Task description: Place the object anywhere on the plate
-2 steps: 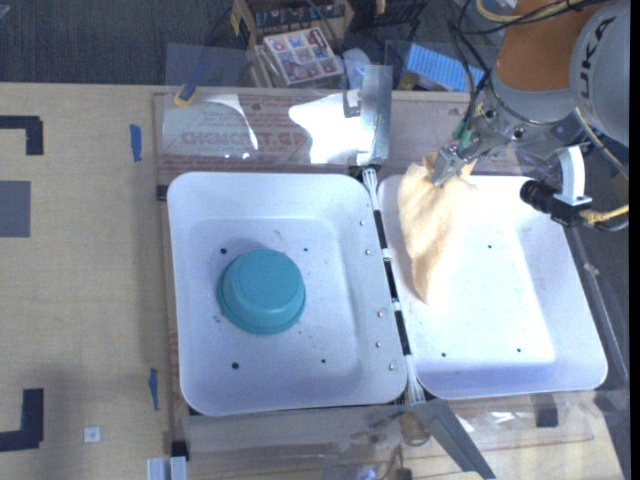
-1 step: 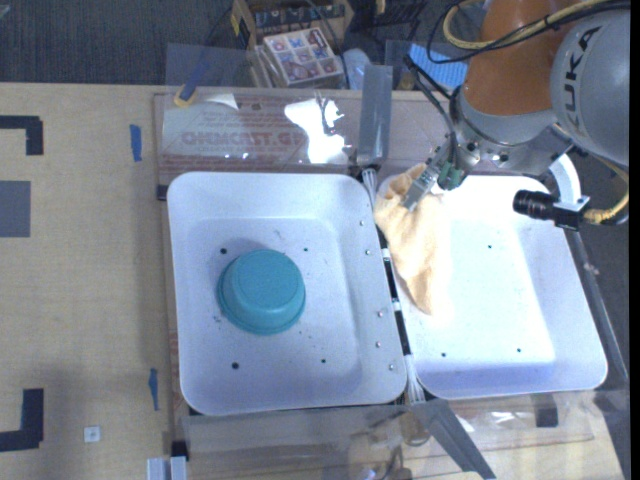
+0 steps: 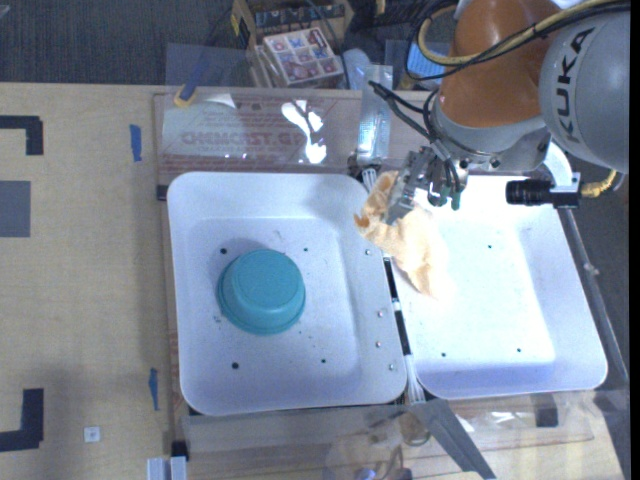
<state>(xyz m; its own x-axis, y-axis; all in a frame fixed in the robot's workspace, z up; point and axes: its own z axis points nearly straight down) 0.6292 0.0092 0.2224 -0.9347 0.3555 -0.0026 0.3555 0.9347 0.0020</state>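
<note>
You can see the gripper [image 3: 418, 190] near the far end of the seam between the two bins, its jaws clamped on the top of a crumpled yellow-orange cloth [image 3: 410, 243]. The cloth hangs down from the jaws and drapes toward you, its lower part lying over the inner left edge of the right bin [image 3: 520, 318], with a smaller fold reaching across toward the left bin's rim. A short green-tipped part sticks out beside the jaws.

Above the gripper you see the orange band [image 3: 495, 53] of the arm and the grey link [image 3: 590, 78] marked with the maker's letters, coming in from the right, with yellow and black cables looping over it.

The teal plate [image 3: 262, 289] sits in the left bin [image 3: 200, 218], left of centre, well apart from the cloth and the jaws. It looks like an upturned round dish; you cannot tell for certain which way up it lies.

Both bins rest on the pale wooden worktop [image 3: 70, 298], which carries black corner marks and small blue tape strips on its left side. Beyond the bins lies a clear, shiny sheet [image 3: 250, 133], and further back boxes stand on the dark floor.
</note>
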